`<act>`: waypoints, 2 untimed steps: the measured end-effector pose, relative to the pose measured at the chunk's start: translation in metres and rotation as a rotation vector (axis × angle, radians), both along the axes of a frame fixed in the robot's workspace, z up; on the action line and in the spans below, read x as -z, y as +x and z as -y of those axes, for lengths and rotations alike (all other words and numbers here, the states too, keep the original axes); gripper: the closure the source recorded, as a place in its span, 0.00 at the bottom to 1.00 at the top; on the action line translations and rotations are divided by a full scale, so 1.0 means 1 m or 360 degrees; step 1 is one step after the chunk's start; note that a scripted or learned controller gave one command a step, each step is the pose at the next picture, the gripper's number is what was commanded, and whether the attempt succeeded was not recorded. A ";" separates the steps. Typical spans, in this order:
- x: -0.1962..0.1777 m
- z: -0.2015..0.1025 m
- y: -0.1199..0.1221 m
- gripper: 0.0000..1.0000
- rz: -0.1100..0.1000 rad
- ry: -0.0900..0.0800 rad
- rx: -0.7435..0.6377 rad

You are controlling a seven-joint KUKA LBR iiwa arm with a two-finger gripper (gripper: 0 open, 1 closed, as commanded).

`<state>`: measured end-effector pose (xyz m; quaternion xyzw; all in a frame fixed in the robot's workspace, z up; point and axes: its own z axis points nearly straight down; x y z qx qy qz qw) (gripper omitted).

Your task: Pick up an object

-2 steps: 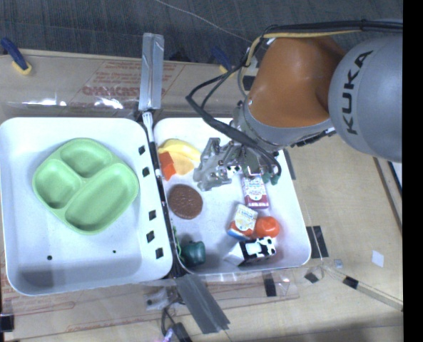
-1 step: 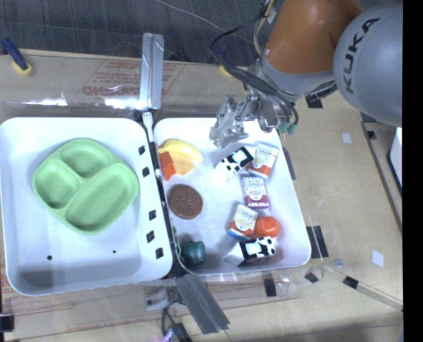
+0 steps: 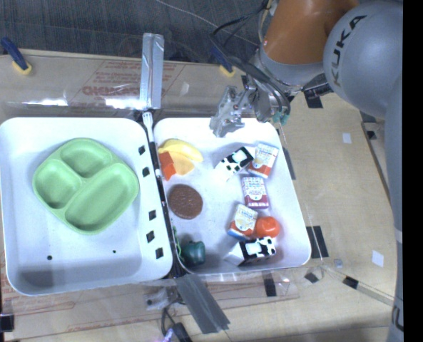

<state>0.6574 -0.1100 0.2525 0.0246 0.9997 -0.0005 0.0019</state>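
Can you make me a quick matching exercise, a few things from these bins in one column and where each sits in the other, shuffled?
Things:
1. green divided plate
2. brown round patty
3. dark green toy
4. gripper

Places:
A. right bin's near-left corner
B. over the right bin's far edge
C. left bin
D. right bin, left of the cartons

Pairs: 1-C, 2-D, 3-A, 4-B

The arm [image 3: 354, 41] is running out of frame at the top and right. Its gripper [image 3: 229, 116] is showing as a blurred shape, so the finger gap cannot be read. Just below it, the small cartons [image 3: 255, 191] are bearing print too small to read.
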 end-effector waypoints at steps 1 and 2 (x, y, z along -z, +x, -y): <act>0.012 0.028 -0.008 1.00 -0.0003 0.0000 -0.0116; 0.020 -0.021 -0.013 1.00 -0.0005 0.0003 -0.0184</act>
